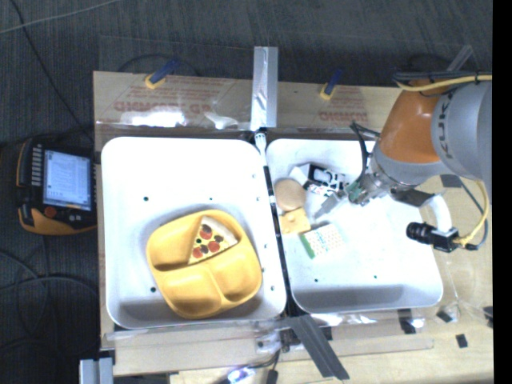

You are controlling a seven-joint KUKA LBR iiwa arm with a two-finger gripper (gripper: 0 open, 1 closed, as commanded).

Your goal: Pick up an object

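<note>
In the right bin (400, 286), several small objects lie near its left wall: a tan round piece (288, 190), a tan square piece (294, 222), a green-and-white card (323, 240) and a black-and-white item (322, 177). My gripper (326, 205) reaches in from the right, low over the bin. Its tip sits between the black-and-white item and the card, just right of the tan pieces. I see nothing held in it.
The left bin (128, 166) holds a yellow divided plate (206, 272) with a pizza-slice toy (213, 238) in its upper compartment. A metal divider (272, 214) separates the bins. A black cable part (428, 233) hangs off the arm over the right bin's right side.
</note>
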